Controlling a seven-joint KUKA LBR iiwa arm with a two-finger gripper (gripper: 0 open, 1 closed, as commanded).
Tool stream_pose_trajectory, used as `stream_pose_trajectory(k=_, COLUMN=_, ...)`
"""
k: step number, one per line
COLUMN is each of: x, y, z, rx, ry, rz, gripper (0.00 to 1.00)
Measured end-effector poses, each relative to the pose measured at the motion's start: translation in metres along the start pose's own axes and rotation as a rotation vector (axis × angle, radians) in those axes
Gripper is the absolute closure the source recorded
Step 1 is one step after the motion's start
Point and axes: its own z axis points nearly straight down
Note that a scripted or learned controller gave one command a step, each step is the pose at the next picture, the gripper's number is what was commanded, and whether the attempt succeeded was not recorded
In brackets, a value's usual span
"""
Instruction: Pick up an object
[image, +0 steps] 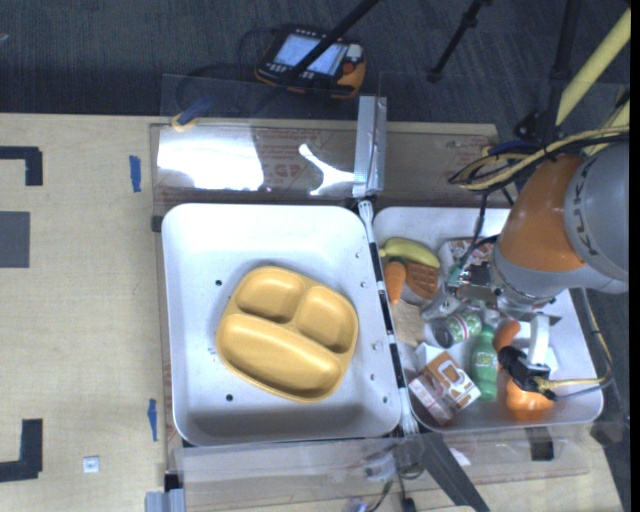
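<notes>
The right bin (588, 392) holds a heap of small objects: a yellow banana (410, 250), an orange carrot (395, 282), a green can (455, 328), a green bottle (484, 362), a brown carton (445, 385) and an orange fruit-like piece (525, 400). My gripper (468, 290) is low over the middle of this heap, just right of the carrot and above the green can. The grey wrist and its orange band (535, 235) cover the objects behind it. Nothing is visibly lifted off the pile.
The left bin (190, 300) holds a large yellow compartment tray (288, 330). A metal divider (383, 300) separates the two bins. Cables (520, 155) trail from the arm at the upper right. A handheld pendant (310, 60) lies beyond the bins.
</notes>
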Motion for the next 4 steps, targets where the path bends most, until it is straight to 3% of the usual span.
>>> stream_pose_trajectory(k=1, x=0.038, y=0.051, z=-0.098, rx=0.003, ry=-0.002, rz=-0.038, gripper=0.00)
stream_pose_trajectory(k=2, x=-0.035, y=0.001, z=-0.020, rx=0.005, ry=-0.002, rz=0.010, gripper=0.00)
stream_pose_trajectory(k=3, x=-0.046, y=0.028, z=-0.054, rx=0.001, ry=-0.003, rz=0.127, gripper=0.00)
stream_pose_trajectory(k=4, x=-0.018, y=-0.032, z=0.000, rx=-0.002, ry=-0.004, rz=-0.011, gripper=0.00)
